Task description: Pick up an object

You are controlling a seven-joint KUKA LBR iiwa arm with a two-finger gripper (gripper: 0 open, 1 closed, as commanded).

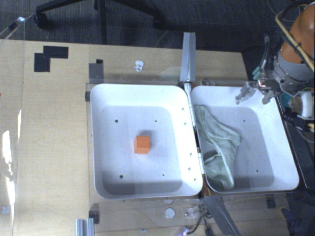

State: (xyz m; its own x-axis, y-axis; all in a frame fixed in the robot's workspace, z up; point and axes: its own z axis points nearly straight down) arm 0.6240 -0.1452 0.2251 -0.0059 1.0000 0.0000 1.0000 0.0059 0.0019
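In the lower middle of the frame, close to us, a green-grey cloth (pixel 218 151) lies bunched along the left side of the right bin (pixel 275 181). It runs from near the bin's front wall up toward its back. To the left, in the middle of the left bin (pixel 106 181), sits a small orange block (pixel 142 144), all alone and well apart from the walls.

Farther back, at the upper right of the frame, the gripper (pixel 253 93) hangs over the back edge of the right bin. Its two fingers stand apart with nothing between them, so it is open and holds nothing. It is well apart from the cloth and much farther from the block.

What could go wrong? The cloth is soft and lies flat, so the fingers may close on a thin fold that slips out when the arm lifts. The cloth also hugs the wall between the bins, and a finger could bump that wall. The block is small, so a grab a little off to one side could push it away.
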